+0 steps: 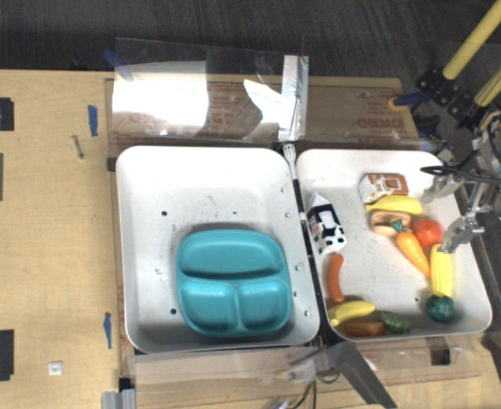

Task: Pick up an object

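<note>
over the right bin's (378, 164) far edge: gripper (457, 233), claw state cannot be told.
nearest object: corn cob (440, 270), likely light, rigid, smooth plastic.
best hold: probably across its narrow middle.

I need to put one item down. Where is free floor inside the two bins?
Left bin: a bare strip above the teal tray. Right bin: the floor is bare between the red sausage and the carrot. The right side there is crowded with toy food.
</note>
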